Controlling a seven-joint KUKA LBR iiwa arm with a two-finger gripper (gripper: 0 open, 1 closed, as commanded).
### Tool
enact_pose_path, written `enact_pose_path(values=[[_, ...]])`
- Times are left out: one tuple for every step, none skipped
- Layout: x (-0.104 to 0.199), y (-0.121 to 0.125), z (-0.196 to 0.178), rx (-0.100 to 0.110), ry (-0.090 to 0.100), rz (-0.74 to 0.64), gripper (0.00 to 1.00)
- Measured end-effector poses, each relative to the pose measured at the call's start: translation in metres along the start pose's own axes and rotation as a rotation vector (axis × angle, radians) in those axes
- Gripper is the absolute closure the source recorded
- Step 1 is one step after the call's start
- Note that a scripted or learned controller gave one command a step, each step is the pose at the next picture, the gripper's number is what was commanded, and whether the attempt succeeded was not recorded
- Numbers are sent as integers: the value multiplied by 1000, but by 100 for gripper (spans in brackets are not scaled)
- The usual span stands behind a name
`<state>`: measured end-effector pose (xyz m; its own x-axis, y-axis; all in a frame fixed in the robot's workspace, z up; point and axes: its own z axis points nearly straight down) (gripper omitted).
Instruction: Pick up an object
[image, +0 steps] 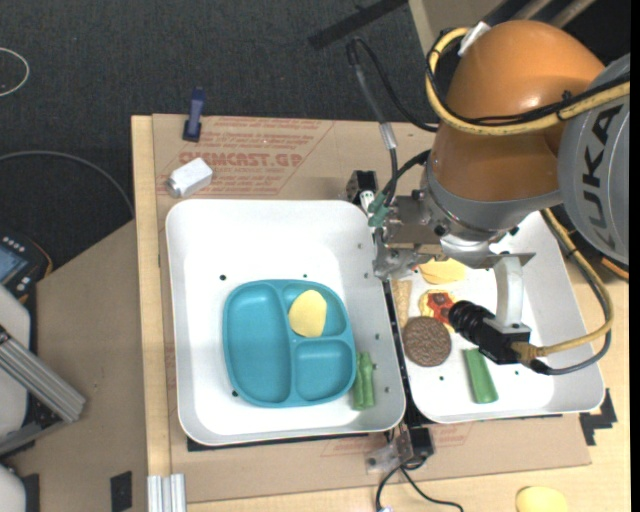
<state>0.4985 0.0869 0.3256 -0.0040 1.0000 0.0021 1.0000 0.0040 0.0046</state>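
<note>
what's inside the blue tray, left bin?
A yellow lemon-like piece sits in the blue tray's upper right compartment. Other compartments look bare. A green piece lies outside, beside its right edge.

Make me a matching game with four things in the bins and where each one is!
Things:
1. yellow lemon-shaped toy
2. brown round cookie
3. blue divided plate
4. green stick

Places:
A. in the right bin, near its left wall
B. in the left bin, holding another toy
C. beside the plate's right edge, near the left bin's right wall
D. in the plate's top right compartment

Pairs: 1-D, 2-A, 3-B, 4-C
</note>
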Motion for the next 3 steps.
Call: enact_pose_path(values=[[69, -19, -116, -9, 5, -5, 100], [-14, -20, -37, 14, -6, 13, 100], [-28, 39, 37, 12, -4, 8, 100]])
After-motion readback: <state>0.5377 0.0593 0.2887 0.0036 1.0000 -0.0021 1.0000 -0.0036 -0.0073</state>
